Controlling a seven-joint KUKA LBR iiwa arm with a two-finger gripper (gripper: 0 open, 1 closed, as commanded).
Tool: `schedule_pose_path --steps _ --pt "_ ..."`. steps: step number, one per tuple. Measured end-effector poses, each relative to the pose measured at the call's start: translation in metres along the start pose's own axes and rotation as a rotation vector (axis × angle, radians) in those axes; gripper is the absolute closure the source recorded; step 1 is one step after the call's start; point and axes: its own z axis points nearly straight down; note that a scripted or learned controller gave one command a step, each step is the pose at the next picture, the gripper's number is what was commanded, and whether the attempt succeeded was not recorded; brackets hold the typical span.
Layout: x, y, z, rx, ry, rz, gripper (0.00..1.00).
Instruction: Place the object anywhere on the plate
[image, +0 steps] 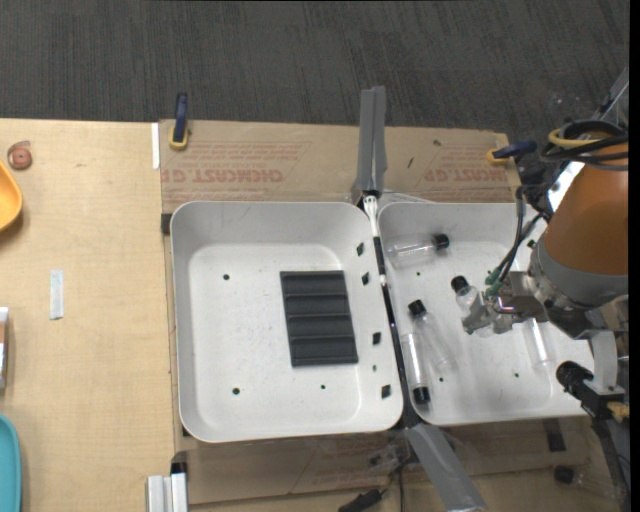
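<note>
Vials, clear plastic with black caps, are what's lying around in the right bin (530, 390). One (418, 246) lies on its side near the bin's far-left corner, cap pointing right. Another (463, 290) sits mid-bin just left of the gripper, cap end up-left. A third (428, 335) is angled below that one, cap (417, 311) at its upper end. A fourth (411, 368) runs along the bin's left wall, cap (420, 396) at the near end. There looks to be one more clear tube (537, 342) lying right of the gripper, but it's faint against the white so I wouldn't swear to it.

Plate-wise, the only candidate I see is the black ribbed rectangular slab (319, 317) lying flat in the middle of the left bin (200, 300), nothing on it. All vials are well apart from it, on the other side of the divide between the bins.

The gripper (481, 318) is low over the right bin, roughly center, with the grey arm and its orange band (595, 220) coming in from the right. It's a blurry metallic clump with wires, so I honestly can't tell if it's open or closed or has hold of anything.

Bins sit on brown cardboard (300, 165) on the counter (80, 250).
</note>
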Motion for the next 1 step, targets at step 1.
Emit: schedule_pose_path --steps 1 --pt "0.0632 0.0439 0.0195 0.002 -0.001 -0.136 1.0"
